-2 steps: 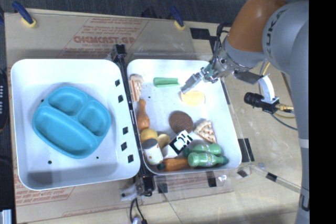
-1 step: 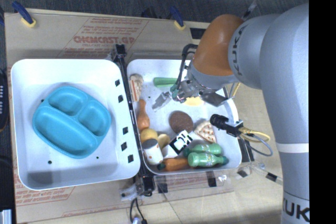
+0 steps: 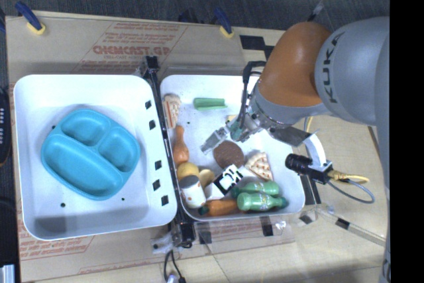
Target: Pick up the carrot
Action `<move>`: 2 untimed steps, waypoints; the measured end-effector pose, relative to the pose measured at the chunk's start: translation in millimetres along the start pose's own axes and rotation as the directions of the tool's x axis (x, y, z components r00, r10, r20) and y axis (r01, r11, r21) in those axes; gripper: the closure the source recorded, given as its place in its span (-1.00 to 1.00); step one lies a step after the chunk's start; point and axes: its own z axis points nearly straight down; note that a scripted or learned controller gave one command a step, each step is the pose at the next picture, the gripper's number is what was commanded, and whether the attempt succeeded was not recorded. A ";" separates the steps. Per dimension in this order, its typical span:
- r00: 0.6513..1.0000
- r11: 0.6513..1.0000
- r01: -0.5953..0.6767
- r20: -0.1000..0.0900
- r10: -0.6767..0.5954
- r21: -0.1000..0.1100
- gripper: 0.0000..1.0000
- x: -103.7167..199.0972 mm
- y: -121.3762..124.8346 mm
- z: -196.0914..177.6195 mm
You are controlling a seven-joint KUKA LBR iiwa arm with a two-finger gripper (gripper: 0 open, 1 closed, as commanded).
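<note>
The carrot [image 3: 220, 207] is lying at the near edge of the right bin [image 3: 199, 84], touching the green bottles [image 3: 259, 198]; beyond it the brown disc [image 3: 228, 154] is sitting mid-bin; the gripper [image 3: 223, 137] is hovering just beside that disc, its jaws standing apart with nothing between them; the blue tray [image 3: 90, 153] is resting in the left bin [image 3: 40, 93].

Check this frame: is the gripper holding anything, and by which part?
Nothing is held. The gripper hangs over the right bin, fingers open, apart from the carrot.
</note>
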 end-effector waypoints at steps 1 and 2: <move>0.961 0.961 0.276 0.000 -0.276 0.000 -1.00 -0.9 4.6 107.3; 0.959 0.959 0.285 0.000 -0.285 0.002 1.00 -1.1 5.1 97.3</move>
